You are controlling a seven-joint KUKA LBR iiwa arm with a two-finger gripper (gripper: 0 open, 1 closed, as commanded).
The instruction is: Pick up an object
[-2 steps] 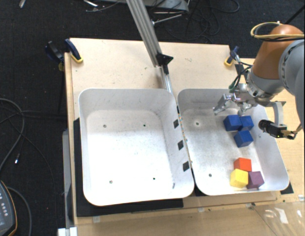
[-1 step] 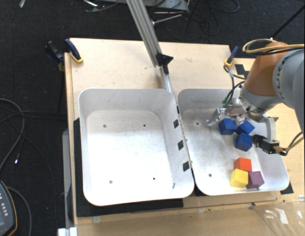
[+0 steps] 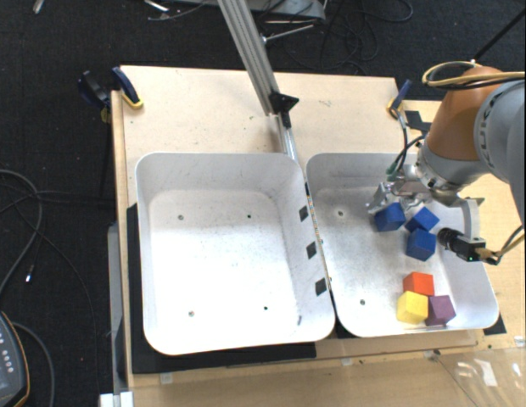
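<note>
Blocks are gathered in the right bin [image 3: 348,312]: three blue blocks [image 3: 422,245] lie beneath the gripper [image 3: 397,195], whose state cannot be told; orange block [image 3: 418,282], yellow block [image 3: 411,308] and purple block [image 3: 439,309] are clustered nearer the front.

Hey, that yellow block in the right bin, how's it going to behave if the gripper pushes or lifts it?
The yellow block looks like a rigid cube with flat faces, so it would probably slide rather than roll. It sits tight against the orange block and purple block, so a push would likely shift those too. Fingers may struggle to fit between them.
</note>
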